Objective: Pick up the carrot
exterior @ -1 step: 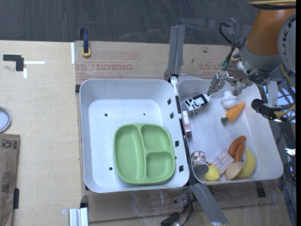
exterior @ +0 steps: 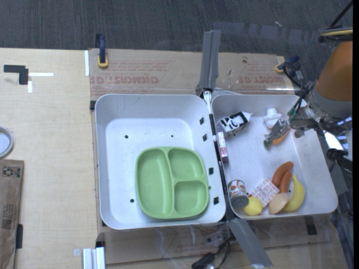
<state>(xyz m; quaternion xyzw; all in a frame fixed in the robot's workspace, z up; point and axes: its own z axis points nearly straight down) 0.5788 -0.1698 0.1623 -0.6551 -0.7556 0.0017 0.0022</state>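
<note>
Orange carrot lies in right bin, upper right part, green top end toward lower left, orange tip pointing up-right. I read long axis as diagonal, lower-left to upper-right. Pincer sits just beside carrot's upper-right end, near bin's right wall; I cannot tell whether it is open or closed, too small and cluttered. I see no carrot gripped. My judgement: carrot lies left and slightly below pincer, so coming move is short shift left, wrist turned to close across diagonal axis.
</note>
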